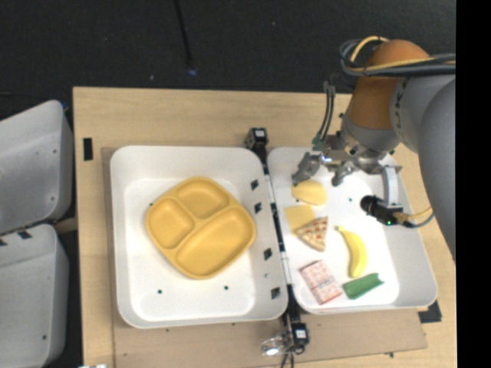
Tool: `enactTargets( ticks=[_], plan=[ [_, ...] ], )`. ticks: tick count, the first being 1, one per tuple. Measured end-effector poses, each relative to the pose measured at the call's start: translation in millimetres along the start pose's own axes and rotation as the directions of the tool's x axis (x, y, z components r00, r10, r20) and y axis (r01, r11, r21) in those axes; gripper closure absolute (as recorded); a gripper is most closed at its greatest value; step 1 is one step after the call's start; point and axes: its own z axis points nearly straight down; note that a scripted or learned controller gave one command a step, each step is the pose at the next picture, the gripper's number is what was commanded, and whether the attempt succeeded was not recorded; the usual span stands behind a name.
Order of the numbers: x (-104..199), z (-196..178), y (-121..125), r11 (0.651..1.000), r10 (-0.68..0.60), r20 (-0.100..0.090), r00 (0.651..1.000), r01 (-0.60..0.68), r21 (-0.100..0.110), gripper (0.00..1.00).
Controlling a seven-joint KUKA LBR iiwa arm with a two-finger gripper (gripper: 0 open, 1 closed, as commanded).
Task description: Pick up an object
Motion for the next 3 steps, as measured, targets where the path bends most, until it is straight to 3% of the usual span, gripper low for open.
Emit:
enactTargets(
  ticks=[1, 2, 3],
  plan=[
    [-1.1, 52.7, -0.5, 1.0, 0.003, 0.0, 1.0, -0.003, 0.0, 0.0],
    [-2.4, 37.9, 1.4, 1.0, 0.006, 0.0, 1.0, -0.006, -0.007, 1.0],
    [-6.0, -26.8, 1.3, 1.0, 0.006, -0.001, 1.0, -0.006, -0.009, 1.0]
  ],
)
